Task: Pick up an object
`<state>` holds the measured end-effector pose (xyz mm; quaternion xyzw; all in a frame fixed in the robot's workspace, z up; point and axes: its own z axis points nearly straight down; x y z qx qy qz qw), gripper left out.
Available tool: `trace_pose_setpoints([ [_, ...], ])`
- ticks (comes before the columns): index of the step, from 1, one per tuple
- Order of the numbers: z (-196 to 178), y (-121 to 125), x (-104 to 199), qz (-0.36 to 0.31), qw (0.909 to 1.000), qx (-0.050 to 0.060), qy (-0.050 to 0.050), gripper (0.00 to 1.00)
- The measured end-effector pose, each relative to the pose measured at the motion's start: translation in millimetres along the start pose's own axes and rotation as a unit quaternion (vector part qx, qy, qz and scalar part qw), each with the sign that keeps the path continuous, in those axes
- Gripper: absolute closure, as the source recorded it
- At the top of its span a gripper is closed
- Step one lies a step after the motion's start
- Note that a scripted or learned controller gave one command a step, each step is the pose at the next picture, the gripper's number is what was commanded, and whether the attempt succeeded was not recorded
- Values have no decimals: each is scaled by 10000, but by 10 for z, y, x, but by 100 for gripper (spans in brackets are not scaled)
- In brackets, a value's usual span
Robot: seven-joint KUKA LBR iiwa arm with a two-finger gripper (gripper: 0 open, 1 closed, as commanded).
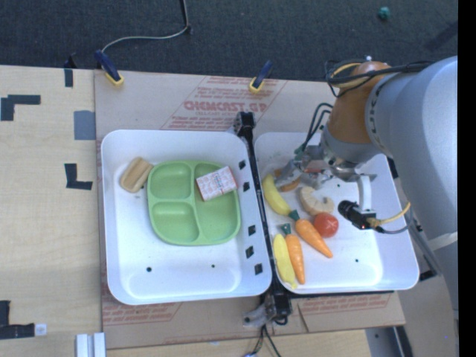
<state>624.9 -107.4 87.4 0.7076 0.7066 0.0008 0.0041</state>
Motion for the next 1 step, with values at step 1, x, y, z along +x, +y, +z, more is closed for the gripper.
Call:
trace_pose_setpoints([
  [1,-864,115,-363,-10,10000,29,14,0],
])
